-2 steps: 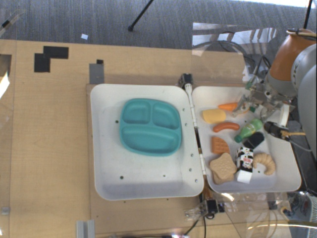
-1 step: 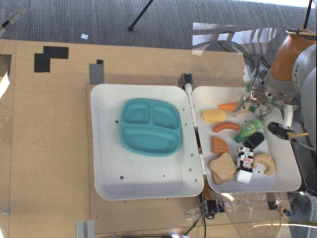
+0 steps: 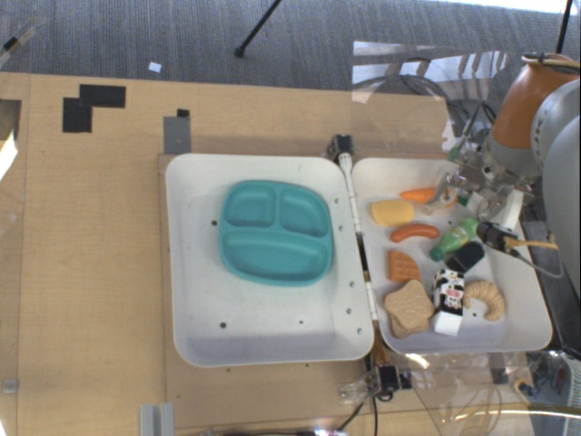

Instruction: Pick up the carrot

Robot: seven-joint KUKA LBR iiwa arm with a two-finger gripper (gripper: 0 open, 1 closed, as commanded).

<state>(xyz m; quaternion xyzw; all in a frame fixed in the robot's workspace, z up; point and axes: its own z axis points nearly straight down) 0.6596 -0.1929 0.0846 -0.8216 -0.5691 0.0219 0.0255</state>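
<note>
Setup: wooden table (image 3: pixel 91 271) carrying two shallow white bins side by side.

Left bin (image 3: pixel 195 325): holds one teal plastic divided plate (image 3: pixel 275 231), lying flat near the bin's middle.

Right bin (image 3: pixel 526 321): holds the toy foods.
- The small orange toy carrot (image 3: pixel 418 194) lies flat on the bin floor in the far part of the bin, long axis roughly across the view.
- A pale yellow rounded block (image 3: pixel 391 212) sits just beside the carrot, on its near-left.
- An orange-red toy sausage (image 3: pixel 414 232) lies nearer the camera than the yellow block.
- An orange wedge-shaped piece (image 3: pixel 404 266) lies nearer still.
- A tan toast-shaped slice (image 3: pixel 408 307) is in the near-left corner area.
- A green plastic bottle (image 3: pixel 455 238) lies on its side right of the sausage.
- A small black oblong piece (image 3: pixel 466 258) sits between the bottle and a black-and-white cow-patterned carton (image 3: pixel 448 298).
- A tan toy croissant (image 3: pixel 485 299) is just right of the carton.

Arm: grey with orange band, enters from the view's right. The hand (image 3: pixel 451 192) is low over the far part of the right bin, just to the right of the carrot's right end. Cannot tell whether the hand is apart or together, nor whether it touches the carrot. The carrot is not seen clamped; it appears to rest on the bin floor.
</note>
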